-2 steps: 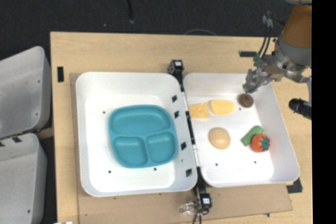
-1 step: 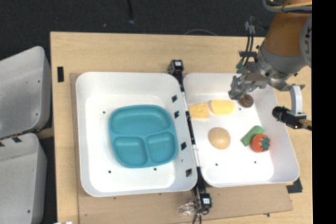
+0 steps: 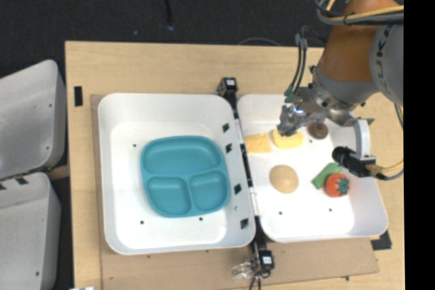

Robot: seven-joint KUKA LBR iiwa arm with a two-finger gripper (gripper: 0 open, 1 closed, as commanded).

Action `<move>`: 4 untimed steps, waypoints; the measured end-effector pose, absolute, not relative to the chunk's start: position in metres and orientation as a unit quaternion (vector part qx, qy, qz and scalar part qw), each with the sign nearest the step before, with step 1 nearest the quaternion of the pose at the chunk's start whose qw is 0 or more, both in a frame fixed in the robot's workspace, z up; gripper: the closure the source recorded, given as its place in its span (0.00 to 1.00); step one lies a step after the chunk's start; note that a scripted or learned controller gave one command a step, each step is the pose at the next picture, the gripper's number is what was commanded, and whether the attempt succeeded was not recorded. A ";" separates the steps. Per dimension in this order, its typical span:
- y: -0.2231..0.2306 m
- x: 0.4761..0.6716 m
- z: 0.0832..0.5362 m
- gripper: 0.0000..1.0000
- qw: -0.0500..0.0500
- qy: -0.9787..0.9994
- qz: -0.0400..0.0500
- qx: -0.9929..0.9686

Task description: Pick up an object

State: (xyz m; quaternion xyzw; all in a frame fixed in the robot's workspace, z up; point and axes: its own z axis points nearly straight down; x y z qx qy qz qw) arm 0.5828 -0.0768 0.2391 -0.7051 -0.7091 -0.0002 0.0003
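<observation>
My gripper (image 3: 290, 121) hangs over the upper left of the right bin (image 3: 367, 214), right above a pale yellow piece (image 3: 289, 140) that it partly hides. An orange-yellow block (image 3: 257, 143) lies just left of that piece, by the bin's left wall. A tan round object (image 3: 284, 178) sits in the bin's middle. A red strawberry-like toy with a green top (image 3: 333, 181) lies to the right of it. A small brown round thing (image 3: 317, 130) shows beside the wrist.
The left bin (image 3: 122, 227) holds a teal divided plate (image 3: 185, 174). A black clip bar (image 3: 240, 153) runs between the two bins. The arm's cables and a black fitting (image 3: 353, 161) hang over the right bin's right side.
</observation>
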 end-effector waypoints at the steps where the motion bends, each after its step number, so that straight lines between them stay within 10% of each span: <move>1: -0.024 0.581 0.250 1.00 -0.001 -0.710 -0.001 -0.704; 3: 0.066 0.573 0.235 1.00 0.001 -0.709 0.000 -0.705; 4: 0.064 0.573 0.235 0.00 0.001 -0.708 0.000 -0.707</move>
